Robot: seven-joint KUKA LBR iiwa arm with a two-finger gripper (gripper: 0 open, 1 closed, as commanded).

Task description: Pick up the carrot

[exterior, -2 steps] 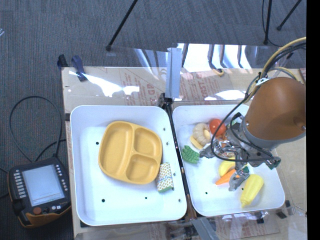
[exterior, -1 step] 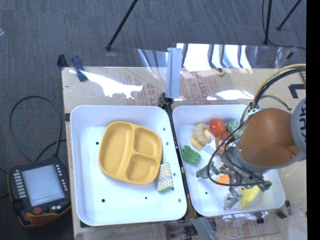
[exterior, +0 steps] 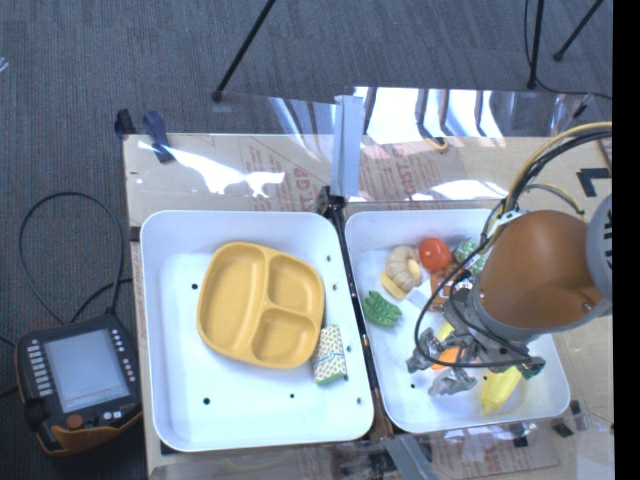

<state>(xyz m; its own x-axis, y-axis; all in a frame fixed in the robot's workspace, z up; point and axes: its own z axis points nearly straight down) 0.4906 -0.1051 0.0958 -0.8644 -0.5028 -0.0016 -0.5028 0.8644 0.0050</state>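
Orange-banded and bulky, my wrist (exterior: 535, 268) sits closest to the lens and covers much of the right bin (exterior: 400, 393), at the right of the frame. Below it and to the left, the carrot (exterior: 449, 355) shows as a small orange sliver in the lower middle of that bin, with the dark metal of my claw (exterior: 450, 368) right over it. I cannot tell whether the claw is spread or clenched, or whether it has the carrot at all.

Just to the lower right of the claw lies a yellow piece (exterior: 500, 388). Further up the bin are a red tomato (exterior: 433, 253) and, beside it, a pale bread-like piece (exterior: 404, 266); a green leafy item (exterior: 381, 308) rests near the bin's left wall.

Across the divide, the left bin (exterior: 180, 388) holds a yellow divided plate (exterior: 263, 303), with a small patterned block (exterior: 329, 353) touching its lower right edge. Both bins sit on the worktop (exterior: 200, 168). A control pendant (exterior: 75, 378) lies on the floor at the lower left.
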